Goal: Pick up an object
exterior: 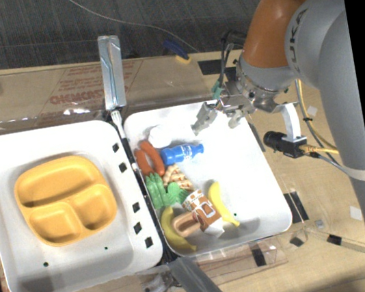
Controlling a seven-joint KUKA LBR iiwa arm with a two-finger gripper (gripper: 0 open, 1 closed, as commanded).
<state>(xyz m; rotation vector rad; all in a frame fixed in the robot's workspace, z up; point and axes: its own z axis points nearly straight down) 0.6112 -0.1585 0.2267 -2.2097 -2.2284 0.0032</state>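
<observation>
My gripper hangs over the back of the right bin, open, with nothing between its fingers. Below and left of it lies a blue bottle on its side. Beside the bottle are two reddish sausages along the bin's left wall, with a white round thing behind them. Further forward lie a tan lumpy piece, a green toy, a small brown-and-white carton and two bananas.
The left bin holds a yellow divided tray. A metal bar stands behind the wall between the bins. The arm's grey body and orange band rise at the right. Bare white floor shows in the right bin's right half.
</observation>
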